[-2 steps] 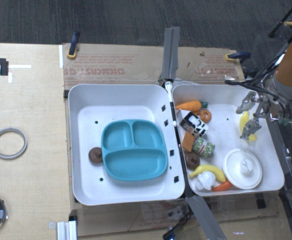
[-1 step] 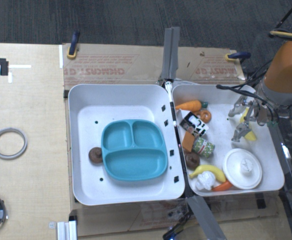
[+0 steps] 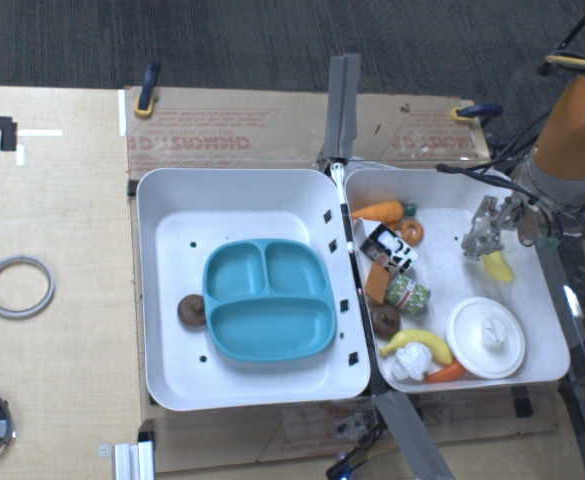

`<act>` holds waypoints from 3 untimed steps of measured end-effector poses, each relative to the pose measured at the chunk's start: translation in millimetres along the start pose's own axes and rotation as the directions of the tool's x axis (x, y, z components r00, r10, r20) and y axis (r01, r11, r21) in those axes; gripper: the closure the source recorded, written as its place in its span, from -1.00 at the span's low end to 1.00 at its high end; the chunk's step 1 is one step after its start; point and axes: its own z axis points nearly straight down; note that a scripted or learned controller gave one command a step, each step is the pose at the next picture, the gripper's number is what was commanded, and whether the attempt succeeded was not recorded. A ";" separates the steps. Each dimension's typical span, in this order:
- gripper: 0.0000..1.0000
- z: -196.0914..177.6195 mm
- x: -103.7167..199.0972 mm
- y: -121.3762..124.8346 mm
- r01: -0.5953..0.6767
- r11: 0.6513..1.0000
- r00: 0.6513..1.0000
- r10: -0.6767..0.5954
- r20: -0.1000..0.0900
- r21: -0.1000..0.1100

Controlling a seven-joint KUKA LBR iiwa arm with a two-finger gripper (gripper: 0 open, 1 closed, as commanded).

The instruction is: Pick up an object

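Left bin (image 3: 162, 268): a blue divided plate (image 3: 269, 300) in the middle, a brown doughnut (image 3: 191, 310) touching its left edge.
Right bin (image 3: 547, 298): a carrot (image 3: 380, 211), a black-and-white box (image 3: 387, 249), a green can (image 3: 408, 295), a banana (image 3: 420, 342) and a white lid (image 3: 486, 337) crowd the left and near sides.
Gripper (image 3: 484, 236): low over the bin's right part; whether clenched or released, cannot tell.
Yellow piece (image 3: 498, 265): just below the gripper, touching or nearly so, apart from the clutter.
Writing: red mirrored print on the cardboard (image 3: 222, 138), not readable.
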 end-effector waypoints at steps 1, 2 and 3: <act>-1.00 0.1 0.0 0.3 0.000 1.000 1.000 0.000 0.000 0.000; -1.00 11.2 -3.7 0.2 0.003 1.000 1.000 -0.003 -0.006 -0.001; 1.00 0.4 -5.6 0.5 0.006 1.000 1.000 -0.006 0.001 0.001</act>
